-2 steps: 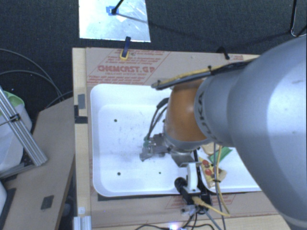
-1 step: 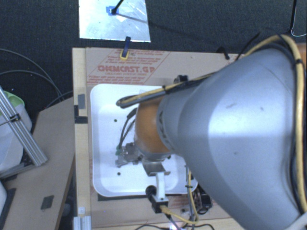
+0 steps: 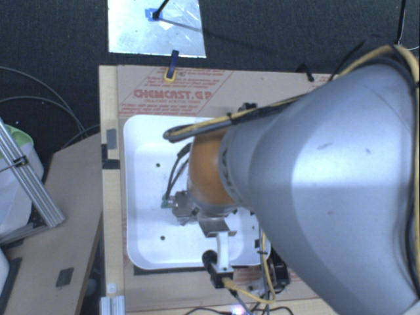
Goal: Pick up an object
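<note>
My grey arm (image 3: 328,176) reaches in from the right and covers most of the bench. Its orange band (image 3: 205,169) hangs over the middle of the left white bin (image 3: 141,176). Below the band, the gripper (image 3: 187,212) points down into the bin near its floor. The wrist hides the fingertips. A white bracket (image 3: 222,245) and a black connector (image 3: 211,262) stick out from the wrist toward the bin's near edge. No loose object shows on the visible part of the bin floor, and the arm hides the bin's right half.
The bin sits on a cardboard sheet (image 3: 177,90) with red print. A shiny metal plate (image 3: 156,18) lies beyond it, with a blue and yellow clamp (image 3: 172,66) at the cardboard's far edge. An aluminium rail (image 3: 29,182) slants at the left. Yellow cables (image 3: 252,297) trail at the bottom.
</note>
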Robot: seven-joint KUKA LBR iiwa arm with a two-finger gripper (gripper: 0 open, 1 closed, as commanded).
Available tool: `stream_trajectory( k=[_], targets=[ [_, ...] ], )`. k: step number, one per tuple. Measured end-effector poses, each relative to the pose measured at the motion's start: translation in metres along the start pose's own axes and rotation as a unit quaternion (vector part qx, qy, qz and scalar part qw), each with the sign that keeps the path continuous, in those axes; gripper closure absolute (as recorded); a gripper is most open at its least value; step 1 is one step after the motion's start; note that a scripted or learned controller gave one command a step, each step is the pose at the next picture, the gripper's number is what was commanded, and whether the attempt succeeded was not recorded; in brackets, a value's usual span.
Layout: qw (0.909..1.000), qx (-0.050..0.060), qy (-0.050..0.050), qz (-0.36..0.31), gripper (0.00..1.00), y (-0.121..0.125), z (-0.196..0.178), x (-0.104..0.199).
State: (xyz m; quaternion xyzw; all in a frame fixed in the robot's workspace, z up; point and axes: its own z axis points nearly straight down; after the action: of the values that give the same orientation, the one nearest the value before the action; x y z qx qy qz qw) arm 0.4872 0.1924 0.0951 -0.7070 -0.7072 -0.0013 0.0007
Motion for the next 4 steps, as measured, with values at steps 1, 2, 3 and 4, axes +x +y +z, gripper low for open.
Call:
stream_trajectory(
  k=[1,2,3,4],
  targets=[
    [1.0000,0.000,-0.001,0.001,1.00,0.027,0.011,-0.019],
    [1.0000,-0.005,-0.001,0.002,1.00,0.043,-0.088,-0.077],
    [0.9999,-0.012,-0.002,0.001,1.00,0.114,-0.276,-0.136],
    [1.0000,0.005,-0.002,0.000,1.00,0.098,-0.153,-0.140]
  ],
)
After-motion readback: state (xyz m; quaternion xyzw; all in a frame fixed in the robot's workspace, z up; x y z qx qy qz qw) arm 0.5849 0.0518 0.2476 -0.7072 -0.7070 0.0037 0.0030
